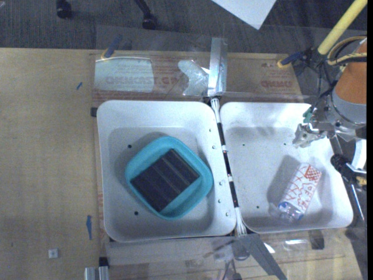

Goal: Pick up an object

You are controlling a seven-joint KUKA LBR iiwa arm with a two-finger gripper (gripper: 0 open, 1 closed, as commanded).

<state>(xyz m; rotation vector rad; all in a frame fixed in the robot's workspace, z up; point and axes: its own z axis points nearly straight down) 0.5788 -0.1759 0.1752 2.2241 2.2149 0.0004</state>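
Honestly, can't tell your claw (305, 132) state; the clear plastic bottle with red-patterned label (297, 190) at its 6 o'clock looks round, could roll away.

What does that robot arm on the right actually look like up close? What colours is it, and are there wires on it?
The arm is grey metal with a broad orange band just above its wrist. At its tip sits a small gripper of pale silvery metal with a few greenish parts. Dark cables loop around the wrist, and yellow ones run beside them further up. The finer details are too small to make out.
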